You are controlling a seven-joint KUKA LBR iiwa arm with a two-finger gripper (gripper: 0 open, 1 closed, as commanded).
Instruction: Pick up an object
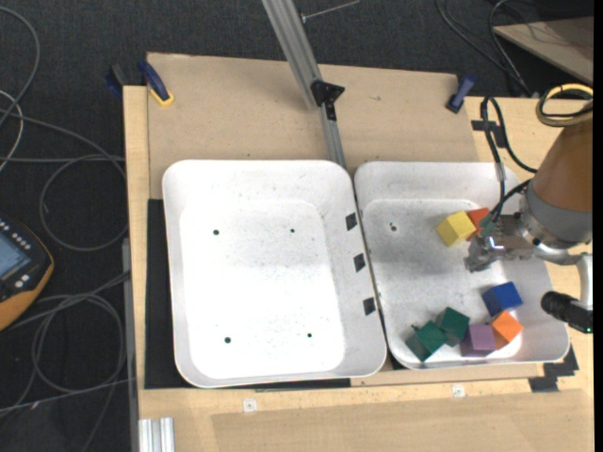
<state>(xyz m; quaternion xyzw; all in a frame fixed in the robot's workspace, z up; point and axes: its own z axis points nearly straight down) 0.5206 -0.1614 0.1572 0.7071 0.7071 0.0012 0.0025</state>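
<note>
In the right bin [415,182] lie several small blocks. A yellow block [456,228] sits near the bin's middle right, with a red-orange block [478,217] just behind it. A blue block [502,297], an orange block [507,326], a purple block [481,337] and two green blocks [441,331] cluster at the front right. My gripper [486,250] hangs low over the bin floor just right of and below the yellow block, above the blue one. I see nothing between its fingers.
The left bin [188,196] stands beside the right one, with black clips [358,262] along the shared rim. A metal post [297,45] slants up behind the bins. Cables lie on the floor at left.
</note>
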